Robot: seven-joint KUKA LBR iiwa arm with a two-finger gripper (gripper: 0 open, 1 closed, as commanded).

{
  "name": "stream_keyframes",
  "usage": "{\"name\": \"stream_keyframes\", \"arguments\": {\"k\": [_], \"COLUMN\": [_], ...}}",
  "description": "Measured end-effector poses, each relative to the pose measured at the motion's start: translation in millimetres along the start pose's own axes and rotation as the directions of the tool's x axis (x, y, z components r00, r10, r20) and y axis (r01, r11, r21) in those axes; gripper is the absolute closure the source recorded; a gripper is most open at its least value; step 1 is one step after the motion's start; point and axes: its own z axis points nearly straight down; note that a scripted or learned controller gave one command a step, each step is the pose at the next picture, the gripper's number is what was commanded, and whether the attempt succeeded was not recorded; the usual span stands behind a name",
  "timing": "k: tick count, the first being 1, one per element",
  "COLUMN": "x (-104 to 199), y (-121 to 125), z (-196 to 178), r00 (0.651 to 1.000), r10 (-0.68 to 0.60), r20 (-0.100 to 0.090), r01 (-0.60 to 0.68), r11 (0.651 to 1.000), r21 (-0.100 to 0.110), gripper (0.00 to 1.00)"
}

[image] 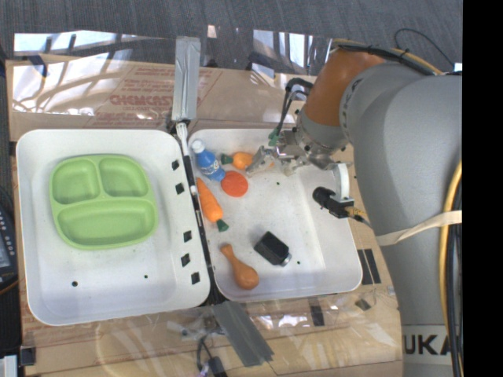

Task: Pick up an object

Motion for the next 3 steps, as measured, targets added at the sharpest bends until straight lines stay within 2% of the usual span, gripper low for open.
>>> {"name": "stream_keyframes", "arguments": {"k": [1,2,3], "x": [54.9,69.6,88.6], "y": [0.8,-61.2,1.0], "z": [0.4,0.3,0.5], "r00": [1.000,1.000,0.997], "r10": [-0.005,-0.023,-0.079], "r20": [-0.001,0.001,0.000], "r01": [0.005,0.023,0.079], "r11": [1.000,1.000,0.997], "r21": [0.000,-0.001,-0.001], "gripper": [0.00,0.00,0.00]}}
